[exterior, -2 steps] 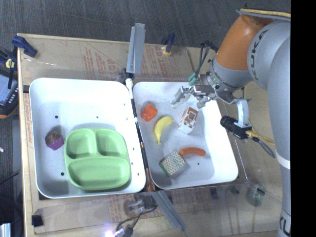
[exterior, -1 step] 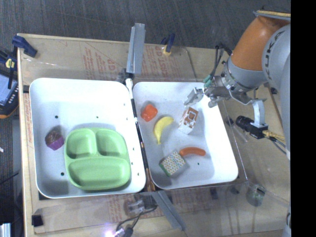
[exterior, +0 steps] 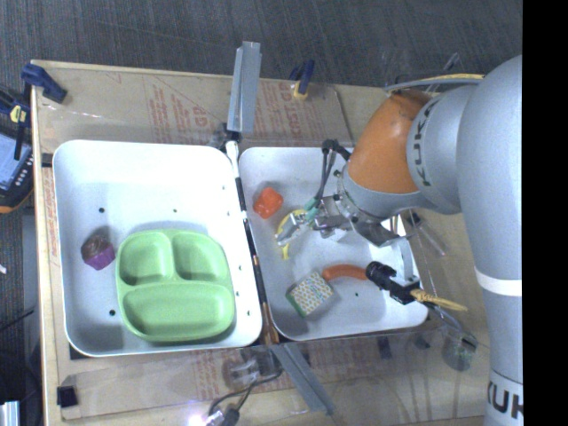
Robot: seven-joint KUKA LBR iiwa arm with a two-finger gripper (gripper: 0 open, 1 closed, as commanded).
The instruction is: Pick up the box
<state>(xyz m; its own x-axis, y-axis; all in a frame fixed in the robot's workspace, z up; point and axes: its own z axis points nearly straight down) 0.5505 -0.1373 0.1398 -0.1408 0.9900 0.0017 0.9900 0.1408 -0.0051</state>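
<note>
While the box (exterior: 310,294) lies untouched in the right bin (exterior: 404,319), the fingers (exterior: 288,228) hang apart above (nothing gripped); pickup remains.

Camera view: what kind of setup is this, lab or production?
Most likely a robot manipulation test bench. Two shallow white bins sit clamped on a plywood board, holding assorted small props: a green divided tray, an orange object and a patterned box. A grey arm reaches in.

Box (exterior: 310,294): small, squarish, green-and-white speckled top, tan side edge. Lies flat, turned diagonal to bin walls. Sits on floor of right bin (exterior: 293,331), near bin's front edge, toward its front-left corner.
</note>
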